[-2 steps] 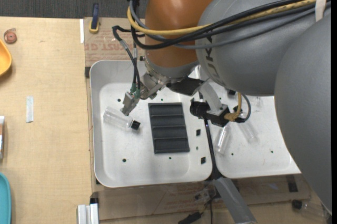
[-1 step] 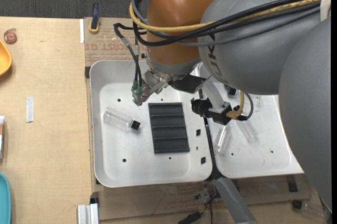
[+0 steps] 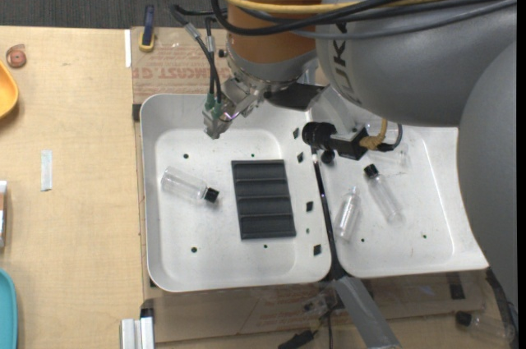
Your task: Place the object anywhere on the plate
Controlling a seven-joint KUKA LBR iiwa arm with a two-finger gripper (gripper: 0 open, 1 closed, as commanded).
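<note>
1. While hovering at upper centre, our end effector is carrying nothing visible; we cannot tell its state.
2. The vial is lying left of the black plate, awaiting pickup.

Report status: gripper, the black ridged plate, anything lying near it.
Gripper over left bin's far edge, nothing seen between fingers. Black ridged plate flat mid-bin, bare. Clear vial lying left of plate, apart from it. Two more vials in right bin.
</note>
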